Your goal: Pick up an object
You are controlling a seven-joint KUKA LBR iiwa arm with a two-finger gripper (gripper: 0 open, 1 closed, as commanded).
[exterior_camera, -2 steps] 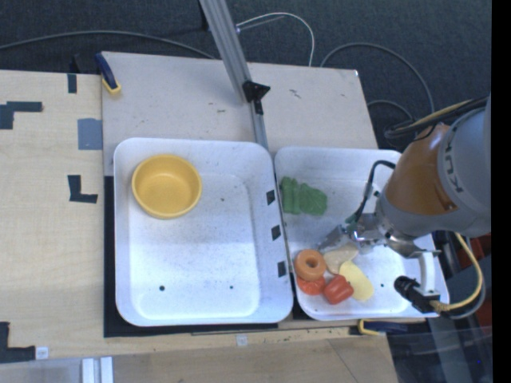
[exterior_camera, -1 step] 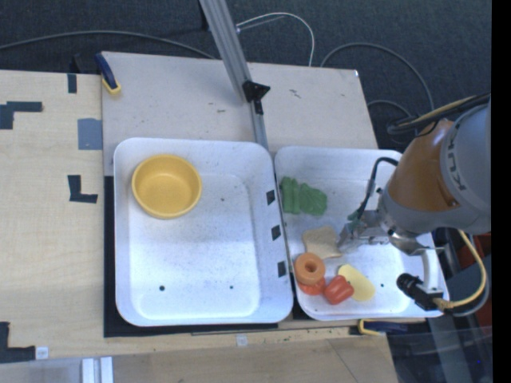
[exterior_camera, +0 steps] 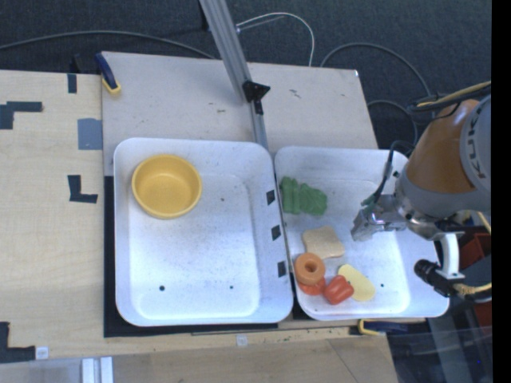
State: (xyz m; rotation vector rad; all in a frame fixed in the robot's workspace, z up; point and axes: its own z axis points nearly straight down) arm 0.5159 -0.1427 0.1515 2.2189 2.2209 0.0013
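At the far left, a pale wooden surface (exterior_camera: 40, 214) marked with dark tape pieces is seen, and a blue and yellow clamp (exterior_camera: 108, 73) is fixed at the upper corner of the lighter board (exterior_camera: 176, 94) on which the bins rest. The left bin (exterior_camera: 192, 294) is occupied by a yellow bowl (exterior_camera: 166, 185), which is set upright in its upper left part. A grey metal pole (exterior_camera: 227, 42) is slanted down from the top edge to the seam between the two bins. In the right bin (exterior_camera: 343, 166), a green leafy toy (exterior_camera: 302, 197) is found near the upper left, with a tan slice of toy bread (exterior_camera: 323, 243) below it. Lower still, an orange ring-shaped piece (exterior_camera: 310, 268) is laid against a red piece (exterior_camera: 338, 290), and a pale yellow piece (exterior_camera: 358, 283) is touching the red one on its right. The gripper (exterior_camera: 369, 227) is positioned over the right bin, just beside the bread slice on its right, and nothing is seen between its fingers; how far apart they stand cannot be told from this angle. The grey arm with its orange band (exterior_camera: 443, 158) is extended in from the right edge, and black cables (exterior_camera: 335, 54) are looped on the dark floor above.
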